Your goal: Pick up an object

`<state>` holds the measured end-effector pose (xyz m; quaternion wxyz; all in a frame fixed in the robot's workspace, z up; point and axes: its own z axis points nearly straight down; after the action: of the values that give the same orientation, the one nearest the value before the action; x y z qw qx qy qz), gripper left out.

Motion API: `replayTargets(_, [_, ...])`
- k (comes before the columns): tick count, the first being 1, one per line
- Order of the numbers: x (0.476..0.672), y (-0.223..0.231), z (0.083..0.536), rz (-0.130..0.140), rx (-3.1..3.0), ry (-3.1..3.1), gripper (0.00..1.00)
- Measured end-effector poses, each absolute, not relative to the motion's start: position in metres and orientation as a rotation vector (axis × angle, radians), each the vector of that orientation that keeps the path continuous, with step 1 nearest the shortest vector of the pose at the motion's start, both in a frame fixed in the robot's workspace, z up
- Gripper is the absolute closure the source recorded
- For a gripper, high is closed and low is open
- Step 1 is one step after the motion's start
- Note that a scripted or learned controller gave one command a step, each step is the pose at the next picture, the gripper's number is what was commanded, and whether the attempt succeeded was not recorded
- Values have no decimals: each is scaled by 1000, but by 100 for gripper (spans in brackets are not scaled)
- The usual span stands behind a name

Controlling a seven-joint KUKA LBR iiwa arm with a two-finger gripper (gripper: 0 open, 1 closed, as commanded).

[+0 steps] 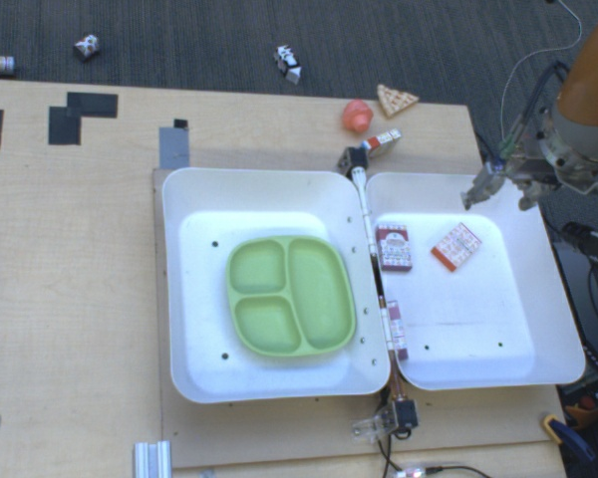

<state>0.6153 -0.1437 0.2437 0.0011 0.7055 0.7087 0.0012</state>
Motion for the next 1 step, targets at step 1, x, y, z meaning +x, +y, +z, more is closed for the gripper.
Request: replayTargets(1, [595, -172, 99, 10, 2211, 2217, 0])
